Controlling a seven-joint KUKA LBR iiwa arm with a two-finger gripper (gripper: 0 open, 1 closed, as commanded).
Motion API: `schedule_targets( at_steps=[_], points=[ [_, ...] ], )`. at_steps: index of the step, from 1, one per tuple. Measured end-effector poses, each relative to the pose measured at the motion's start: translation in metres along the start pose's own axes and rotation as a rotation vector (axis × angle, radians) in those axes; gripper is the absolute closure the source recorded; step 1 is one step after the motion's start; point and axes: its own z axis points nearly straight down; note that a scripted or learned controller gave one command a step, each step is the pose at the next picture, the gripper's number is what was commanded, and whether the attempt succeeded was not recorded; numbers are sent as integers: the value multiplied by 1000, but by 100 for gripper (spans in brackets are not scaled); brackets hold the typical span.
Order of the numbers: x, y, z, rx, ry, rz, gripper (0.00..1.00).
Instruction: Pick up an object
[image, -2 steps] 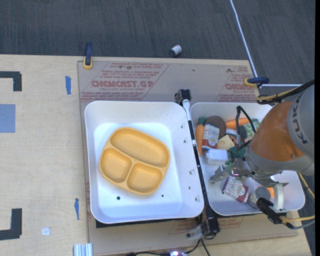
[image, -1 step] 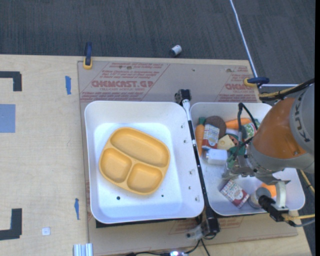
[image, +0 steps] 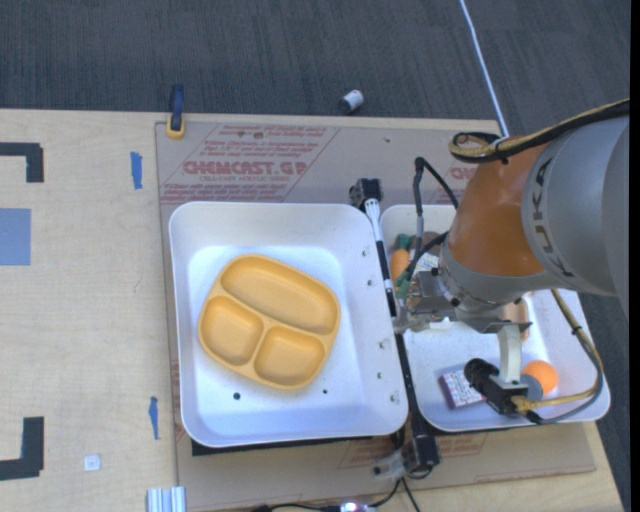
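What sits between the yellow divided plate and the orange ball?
In the camera view, between the yellow plate and orange ball: the bins' adjoining rims and a small purple-and-white packet.

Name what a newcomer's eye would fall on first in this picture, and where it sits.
A yellow tray with three compartments lies in the middle of the left bin. The grey arm with its orange band hangs over the right bin, where an orange ball sits near the front right.
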Motion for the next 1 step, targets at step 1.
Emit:
schedule_targets(
  at_steps=[1],
  points=[
    [-1,0,0,1,-1,0,0]
  ],
)
